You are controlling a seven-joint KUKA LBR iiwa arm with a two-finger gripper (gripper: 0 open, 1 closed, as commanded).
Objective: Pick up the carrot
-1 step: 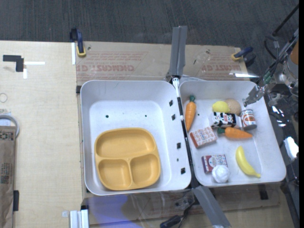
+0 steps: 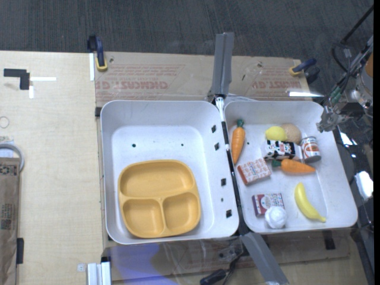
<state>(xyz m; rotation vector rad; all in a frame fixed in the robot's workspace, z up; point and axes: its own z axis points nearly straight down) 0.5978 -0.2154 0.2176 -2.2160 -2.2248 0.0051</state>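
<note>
The carrot (image 2: 237, 142) lay upright against the right bin's (image 2: 347, 218) left wall, likely light, stiff and smooth; mid-body across its width seemed the best hold. Whether the claw (image 2: 328, 122), at the bin's right rim, was clenched could not be told.
</note>
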